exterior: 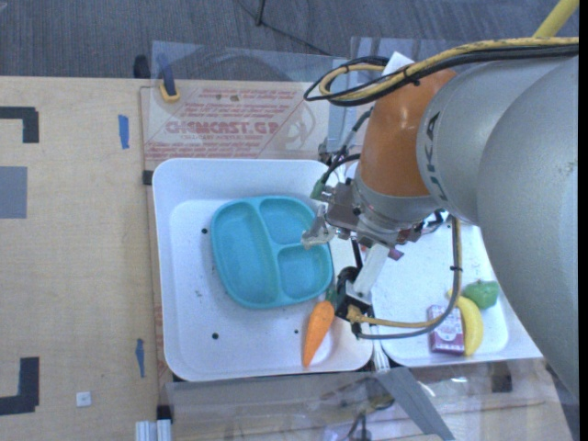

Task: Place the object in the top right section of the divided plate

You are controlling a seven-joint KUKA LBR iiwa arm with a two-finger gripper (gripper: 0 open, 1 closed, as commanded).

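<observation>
Carrot (318, 331) lies beside divided plate (266, 251), narrow tip toward near rim of bin (184, 338).

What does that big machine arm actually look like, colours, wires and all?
The arm is a thick, rounded grey shell with an orange band above the wrist and dark lettering beside the band. A yellow cable runs along its top. The end effector at the tip is a small metal-coloured piece.
</observation>
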